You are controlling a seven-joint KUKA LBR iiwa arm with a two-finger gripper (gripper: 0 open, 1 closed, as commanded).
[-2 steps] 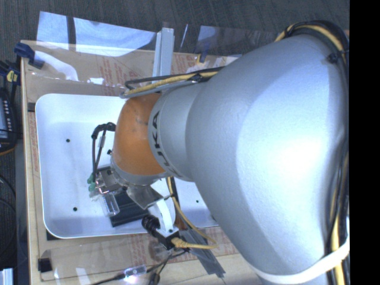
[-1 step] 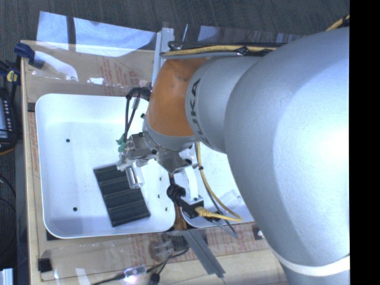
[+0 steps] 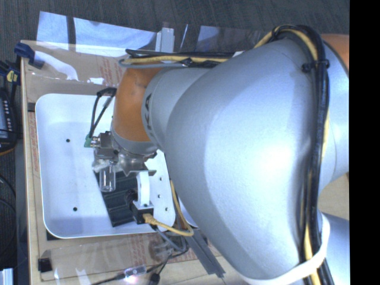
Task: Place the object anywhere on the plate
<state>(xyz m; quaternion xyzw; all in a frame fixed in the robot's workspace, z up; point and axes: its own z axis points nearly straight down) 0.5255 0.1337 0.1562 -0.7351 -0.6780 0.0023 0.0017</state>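
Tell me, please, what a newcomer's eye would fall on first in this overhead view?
The bulky grey arm dominates, covering the right and centre of the view, with its orange band just above the wrist. Below that, the gripper hangs over the white bin on the left. Yellow and black cables run along the arm's upper edge.

**Robot lab bench, seen from above**

This is a lab test cell: a big grey industrial arm [image 3: 249,153] with cables strapped along it fills the right, a shallow white bin [image 3: 56,153] sits on a taped wooden bench [image 3: 77,260], and loose wiring trails along the near edge.
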